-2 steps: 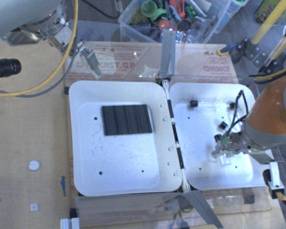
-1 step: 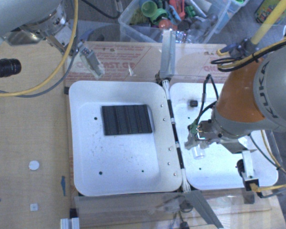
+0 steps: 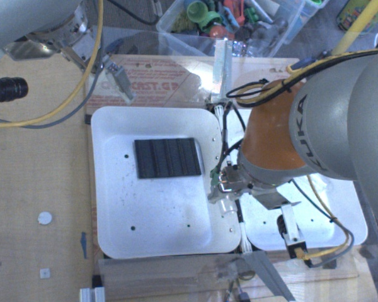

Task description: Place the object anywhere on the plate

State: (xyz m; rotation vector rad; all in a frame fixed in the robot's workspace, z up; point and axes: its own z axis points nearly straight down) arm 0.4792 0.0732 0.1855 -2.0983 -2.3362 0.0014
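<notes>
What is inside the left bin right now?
A dark ribbed rectangular plate lies flat in the left bin, with nothing on it. The arm covers much of the right bin, hiding its contents.

Left bin mostly open; dark ridged plate upper centre; arm covers right bin.

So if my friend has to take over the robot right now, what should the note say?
Gripper: low over the strip where the two bins meet; its fingers are hidden under the wrist, so open or shut is unknown, and nothing is seen held.
Left bin: a dark ribbed slab lies flat in its upper half, apart from the arm.
Right bin: mostly covered by the arm.
Done: nothing seen placed.
Left: find the object and the plate, then do the placing.
</notes>
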